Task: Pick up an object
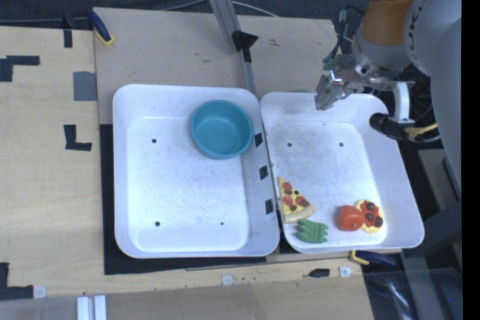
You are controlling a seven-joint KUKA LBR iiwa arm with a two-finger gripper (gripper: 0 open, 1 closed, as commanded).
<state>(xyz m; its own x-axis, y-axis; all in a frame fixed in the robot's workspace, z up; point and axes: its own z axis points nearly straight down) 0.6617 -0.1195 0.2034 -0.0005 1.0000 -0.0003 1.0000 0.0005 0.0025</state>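
My gripper (328,95) hangs over the far edge of the right bin (337,154), with nothing visible between its fingers. At that bin's near edge lie a pizza-slice toy (292,199), a green toy (313,231) and a red and yellow toy (358,216). A blue bowl (221,129) sits at the far right of the left bin (165,191). All of these lie well away from the gripper.
A slanted metal pole (225,11) rises from between the bins toward the top of the view. Cables run across the dark floor behind the bench. The arm's grey and orange body (409,4) fills the upper right.
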